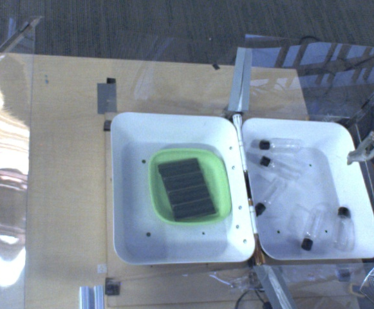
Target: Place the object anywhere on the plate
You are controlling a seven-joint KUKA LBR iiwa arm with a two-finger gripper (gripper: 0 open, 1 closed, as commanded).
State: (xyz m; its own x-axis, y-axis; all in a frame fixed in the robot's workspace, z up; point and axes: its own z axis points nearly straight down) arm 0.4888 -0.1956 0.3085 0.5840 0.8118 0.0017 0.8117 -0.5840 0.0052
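Observation:
A square lime-green plate (221, 172) sits in the middle of the left white bin (125, 172). A dark grey ribbed rectangular block (187, 188) lies flat on the plate, slightly turned, with nothing touching it. At the far right edge, over the right bin's rim, a pale metal part of my gripper (365, 148) pokes into view, well away from the plate and the block. Nothing is visible between its fingers.
The right white bin (360, 237) holds several clear plastic bottles with black caps, such as one at the back (283, 145) and one near the front (312, 230). A grey metal bar (240, 82) stands behind the seam between the bins.

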